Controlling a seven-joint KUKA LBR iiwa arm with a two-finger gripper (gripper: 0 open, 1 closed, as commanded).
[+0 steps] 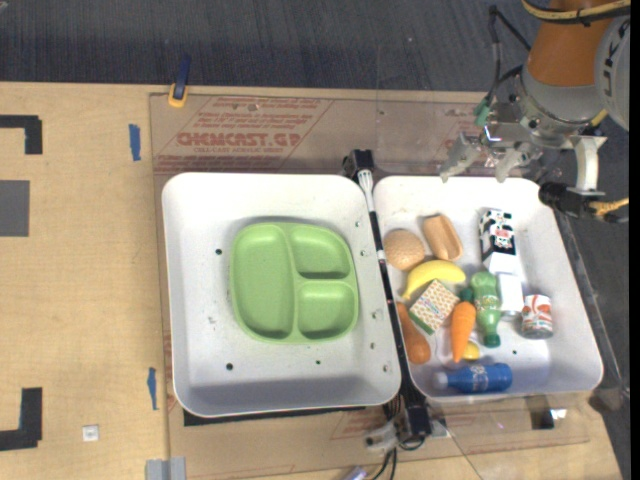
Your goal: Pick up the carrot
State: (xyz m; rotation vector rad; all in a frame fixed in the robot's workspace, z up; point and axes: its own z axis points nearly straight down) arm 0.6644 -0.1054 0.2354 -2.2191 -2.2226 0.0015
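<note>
The tool [492,160] hangs above the far rim of the right bin [580,298], its fingers spread apart with nothing between them. The carrot [462,330] lies in that bin, near its front, leaning between a yellow-checked packet [433,305] and a green bottle [486,306], with a blue bottle [476,377] just in front of it. A banana [432,272], two bread rolls [404,248] and a cow-print carton [496,234] sit farther back. The left bin [195,268] holds a green divided plate [293,281].
</note>
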